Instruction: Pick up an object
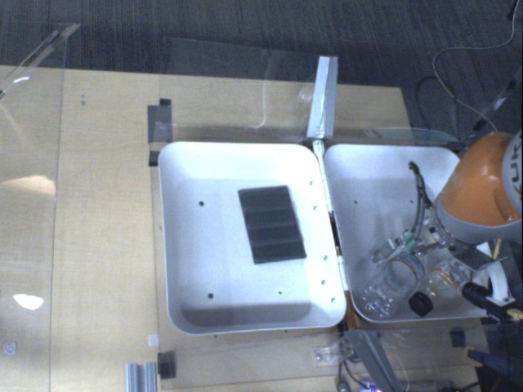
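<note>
Wooden bench [90,243], two white bins [188,219].

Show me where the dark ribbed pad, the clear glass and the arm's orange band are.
dark ribbed pad [272,224]: camera view, centre of its top face.
clear glass [391,284]: camera view, its transparent side wall.
orange band [478,184]: camera view, middle of the orange shell.

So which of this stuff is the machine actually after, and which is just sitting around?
Part of the job:
- clear cup in the right bin
- small bottle with a black cap, beside it
- arm reaching over that bin

Just lying about:
- dark ribbed pad in the left bin
- cables at the bench's far right
</note>
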Tool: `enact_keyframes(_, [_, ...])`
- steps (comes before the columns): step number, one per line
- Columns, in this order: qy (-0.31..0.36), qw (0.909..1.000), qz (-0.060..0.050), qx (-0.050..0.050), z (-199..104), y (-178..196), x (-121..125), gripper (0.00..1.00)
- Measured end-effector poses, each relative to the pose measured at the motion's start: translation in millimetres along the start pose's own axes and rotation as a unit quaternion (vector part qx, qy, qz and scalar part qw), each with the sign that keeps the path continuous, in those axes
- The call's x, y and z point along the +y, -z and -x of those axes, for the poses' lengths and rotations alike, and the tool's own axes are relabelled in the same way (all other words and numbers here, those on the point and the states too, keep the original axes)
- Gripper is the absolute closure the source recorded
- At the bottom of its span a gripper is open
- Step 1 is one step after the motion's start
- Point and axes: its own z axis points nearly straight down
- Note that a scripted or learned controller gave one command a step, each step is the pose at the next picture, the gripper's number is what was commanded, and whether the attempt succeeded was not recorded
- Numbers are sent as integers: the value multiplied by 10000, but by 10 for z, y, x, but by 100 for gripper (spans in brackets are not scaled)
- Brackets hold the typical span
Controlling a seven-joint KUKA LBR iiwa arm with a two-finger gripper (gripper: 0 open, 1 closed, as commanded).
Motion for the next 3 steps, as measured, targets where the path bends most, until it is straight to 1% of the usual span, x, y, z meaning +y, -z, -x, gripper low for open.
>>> enact_keyframes(1, [-132,9999,-6,9,-299,-6,391,0])
enact_keyframes(2, [-960,9954,-28,14,-298,-25,961,0])
enact_keyframes(3, [-1044,9945,-7,-4,-165,4,-14,0])
